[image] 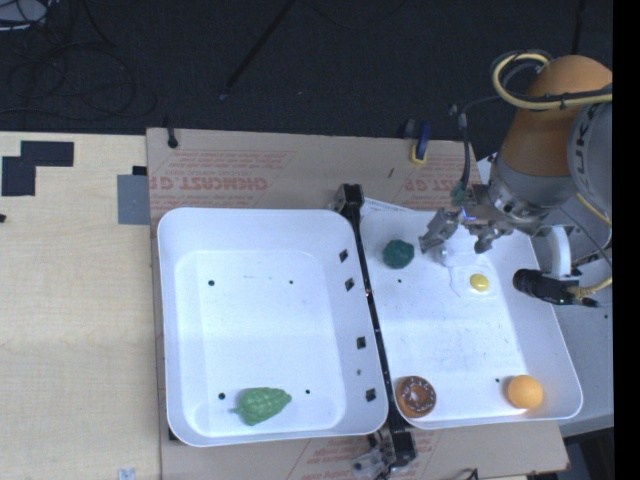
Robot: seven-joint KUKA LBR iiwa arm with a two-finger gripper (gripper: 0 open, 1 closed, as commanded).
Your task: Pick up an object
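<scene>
Donut (415, 396), orange ball (524, 392), tool (462, 236) above

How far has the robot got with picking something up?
Nothing is picked up yet. The gripper hangs over the back of the right bin, between the dark green ball and the fried egg, with nothing seen between its fingers. Still left: come down, grab one thing and lift it.
</scene>
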